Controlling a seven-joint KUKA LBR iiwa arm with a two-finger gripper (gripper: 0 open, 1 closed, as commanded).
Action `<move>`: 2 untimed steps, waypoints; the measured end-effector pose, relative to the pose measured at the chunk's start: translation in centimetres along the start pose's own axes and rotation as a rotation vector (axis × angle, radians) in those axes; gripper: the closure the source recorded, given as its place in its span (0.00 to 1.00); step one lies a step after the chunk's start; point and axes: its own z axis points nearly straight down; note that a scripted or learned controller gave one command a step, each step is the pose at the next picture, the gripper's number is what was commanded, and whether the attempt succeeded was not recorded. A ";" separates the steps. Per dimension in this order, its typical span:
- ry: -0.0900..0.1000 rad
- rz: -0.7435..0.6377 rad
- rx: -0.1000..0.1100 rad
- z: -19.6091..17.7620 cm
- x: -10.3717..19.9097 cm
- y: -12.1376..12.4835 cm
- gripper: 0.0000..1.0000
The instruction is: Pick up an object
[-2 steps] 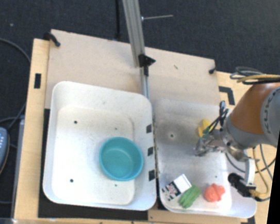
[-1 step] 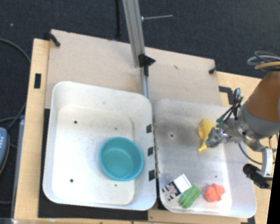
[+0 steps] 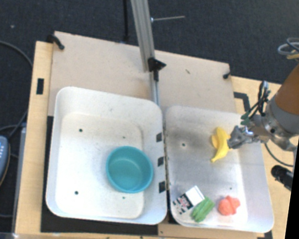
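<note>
One target in reach: banana (image 3: 219, 145) lies in right bin (image 3: 246, 214), upper middle, touching tool (image 3: 238, 138) on its right side. Can't tell tool state, blurred. Best bet: centre over banana's mid-curve, close across the narrow width. Arm (image 3: 291, 93) enters from right, wrist angled down-left, low over the bin.

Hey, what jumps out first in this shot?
A teal bowl sits alone in the left bin. In the right bin, the gripper hangs right beside a yellow banana, with a green toy, an orange toy and a small card along the near edge.
</note>
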 end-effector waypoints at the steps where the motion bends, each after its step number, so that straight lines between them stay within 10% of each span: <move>1: 0.001 0.000 0.005 -0.4 -0.1 0.1 1.00; 2: 0.003 -0.004 0.004 -1.5 4.8 0.6 1.00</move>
